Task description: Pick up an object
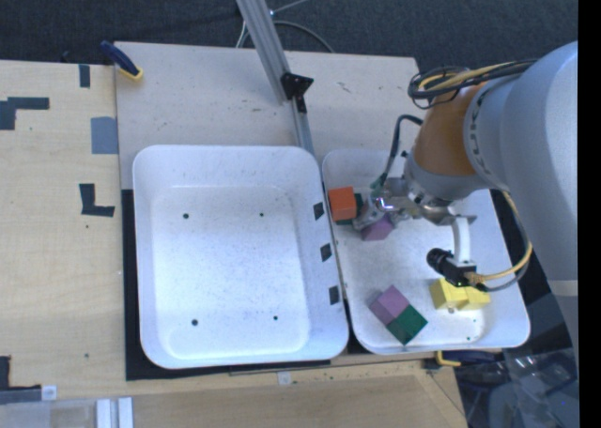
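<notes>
Gripper (376, 213) low in right bin (507, 323).
Sat beside orange block (343, 203), over small purple block (377, 228); grip state could not be told.

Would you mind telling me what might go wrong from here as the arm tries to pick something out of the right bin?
1. The gripper is low by the small purple block, with the orange cube close beside it; closing could nudge the cube or pinch both.
2. Both blocks lie near the right white bin's left wall, so a finger may catch it.
3. The arm's dangling cables hang near the yellow block and might drag it.
</notes>
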{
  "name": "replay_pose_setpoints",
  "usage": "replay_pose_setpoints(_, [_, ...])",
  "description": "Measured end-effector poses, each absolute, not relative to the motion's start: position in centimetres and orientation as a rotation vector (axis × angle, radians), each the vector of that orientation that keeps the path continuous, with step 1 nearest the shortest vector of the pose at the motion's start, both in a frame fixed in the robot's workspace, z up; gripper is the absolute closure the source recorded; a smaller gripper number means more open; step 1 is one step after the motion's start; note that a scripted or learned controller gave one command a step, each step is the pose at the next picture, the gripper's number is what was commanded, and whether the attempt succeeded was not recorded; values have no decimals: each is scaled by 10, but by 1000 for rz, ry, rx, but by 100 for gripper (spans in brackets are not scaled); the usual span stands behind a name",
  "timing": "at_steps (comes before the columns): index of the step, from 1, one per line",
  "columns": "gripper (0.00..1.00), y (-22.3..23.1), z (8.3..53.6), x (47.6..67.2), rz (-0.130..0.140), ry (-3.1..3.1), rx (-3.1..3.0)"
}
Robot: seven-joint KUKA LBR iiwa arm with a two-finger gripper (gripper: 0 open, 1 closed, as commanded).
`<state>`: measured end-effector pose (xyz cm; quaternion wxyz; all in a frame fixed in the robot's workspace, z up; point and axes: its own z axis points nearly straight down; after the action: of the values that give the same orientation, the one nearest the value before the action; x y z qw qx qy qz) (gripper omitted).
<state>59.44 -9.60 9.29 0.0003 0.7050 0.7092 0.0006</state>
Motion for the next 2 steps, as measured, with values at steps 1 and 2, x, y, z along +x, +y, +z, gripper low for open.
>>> replay_pose_setpoints(1, [100, -18, 196, 594, 10, 2229, 2211])
replay_pose_setpoints(2, [100, 64, 191, 596, 0, 2235, 2213])
